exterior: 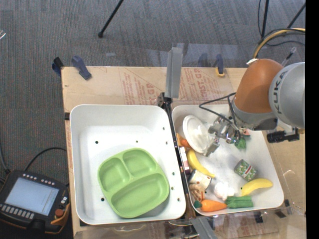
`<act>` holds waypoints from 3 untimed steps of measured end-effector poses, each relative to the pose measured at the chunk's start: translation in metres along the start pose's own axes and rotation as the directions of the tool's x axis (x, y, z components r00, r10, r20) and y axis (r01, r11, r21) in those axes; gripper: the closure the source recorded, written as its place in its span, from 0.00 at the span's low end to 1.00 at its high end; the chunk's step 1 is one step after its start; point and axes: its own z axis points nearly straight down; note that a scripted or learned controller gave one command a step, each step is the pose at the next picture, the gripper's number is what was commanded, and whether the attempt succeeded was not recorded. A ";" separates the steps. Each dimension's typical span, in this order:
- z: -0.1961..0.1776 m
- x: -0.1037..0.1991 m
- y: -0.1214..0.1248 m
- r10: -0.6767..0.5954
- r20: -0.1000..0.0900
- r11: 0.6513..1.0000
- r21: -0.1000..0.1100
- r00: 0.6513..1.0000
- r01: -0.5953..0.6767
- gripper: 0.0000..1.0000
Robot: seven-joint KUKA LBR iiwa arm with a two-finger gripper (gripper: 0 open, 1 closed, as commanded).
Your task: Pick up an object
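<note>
Nothing looks picked up yet; by the look of it the task is at the reach-in stage, with the grasp and the lift both left to do.

Nearest the camera, along the front of the right bin (275,183), lie an orange carrot (215,205), a green pod-like piece (239,201) just beside it, a small white lump (223,189) and a yellow banana (256,186). A little further in sits a green and white carton (245,169), and against the left wall a second banana (198,164) lies across some mixed items too jumbled to name. All of these rest on the bin floor, loose. In the left bin (84,133) a green divided plate (133,182) lies flat toward the front.

Further back in the right bin, a white round dish (195,132) leans near the left wall. The claw (215,146) hangs low at the dish's right edge, its metal fingers pointing down and left. From this angle I cannot tell whether they stand apart or together, nor whether they touch the dish; nothing is visibly between them. A small green thing (241,144) lies just behind the wrist.

If the dish is the target, its thin, tilted rim would likely be a slippery hold.

Beyond, the counter (124,83) runs bare to its far edge.
</note>
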 end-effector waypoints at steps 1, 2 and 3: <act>0.000 0.019 -0.041 0.026 0.000 1.000 0.003 1.000 -0.026 0.00; 0.000 0.040 -0.108 0.028 0.000 1.000 0.005 1.000 -0.028 0.00; -0.001 -0.024 -0.076 -0.043 0.003 0.999 0.002 0.999 0.043 0.00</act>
